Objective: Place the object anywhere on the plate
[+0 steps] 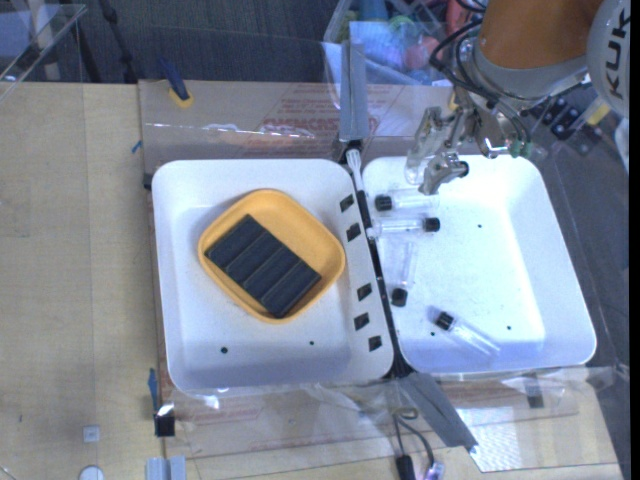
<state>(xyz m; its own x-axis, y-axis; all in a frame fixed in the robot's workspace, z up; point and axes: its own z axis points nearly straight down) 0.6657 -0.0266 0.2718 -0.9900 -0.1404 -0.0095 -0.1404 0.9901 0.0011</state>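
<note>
Grey arm with the orange band comes in from the right; two-finger metal gripper [437, 173] hangs over the far-left corner of the right white bin [560, 308]. Fingers look spread and released, nothing between them. Four clear plastic tubes with black caps lie on that bin's floor: one [397, 203] just below the gripper, one [408, 225] beside it, one [402, 273] nearer the divider, one [462, 330] toward the front. Yellow rounded-square plate [325, 248] with a dark ribbed insert [262, 261] sits in the left white bin [190, 348], well apart from the tubes.
</note>
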